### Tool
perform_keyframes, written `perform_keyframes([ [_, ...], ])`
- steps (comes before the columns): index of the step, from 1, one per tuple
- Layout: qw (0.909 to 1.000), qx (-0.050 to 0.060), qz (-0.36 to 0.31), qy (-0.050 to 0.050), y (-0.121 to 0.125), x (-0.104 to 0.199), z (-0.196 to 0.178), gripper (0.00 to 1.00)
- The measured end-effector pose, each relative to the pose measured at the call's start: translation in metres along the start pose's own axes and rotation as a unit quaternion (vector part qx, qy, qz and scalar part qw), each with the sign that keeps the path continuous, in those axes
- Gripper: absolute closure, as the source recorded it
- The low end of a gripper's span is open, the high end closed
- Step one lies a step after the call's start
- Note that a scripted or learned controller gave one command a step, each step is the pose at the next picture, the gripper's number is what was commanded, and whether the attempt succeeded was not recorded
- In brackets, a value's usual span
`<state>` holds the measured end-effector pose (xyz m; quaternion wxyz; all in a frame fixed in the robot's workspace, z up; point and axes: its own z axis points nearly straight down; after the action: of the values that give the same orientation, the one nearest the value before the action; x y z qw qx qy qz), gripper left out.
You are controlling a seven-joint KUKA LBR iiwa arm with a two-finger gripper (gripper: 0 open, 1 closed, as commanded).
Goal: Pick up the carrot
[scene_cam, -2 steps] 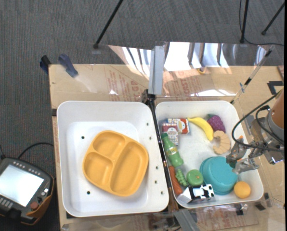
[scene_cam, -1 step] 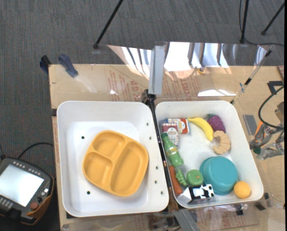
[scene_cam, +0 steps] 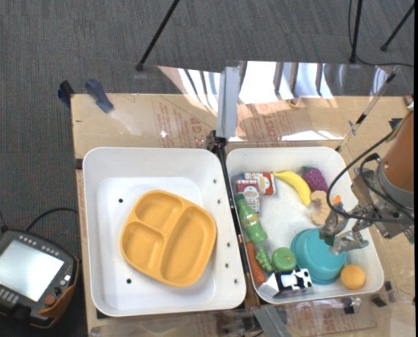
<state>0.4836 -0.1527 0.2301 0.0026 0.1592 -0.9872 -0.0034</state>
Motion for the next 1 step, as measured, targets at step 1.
perform_keyframes([
  [1, 0.9946, 0.003, -0.103, -0.003, 0.0285, -0.0156, -0.0372, 1.0],
])
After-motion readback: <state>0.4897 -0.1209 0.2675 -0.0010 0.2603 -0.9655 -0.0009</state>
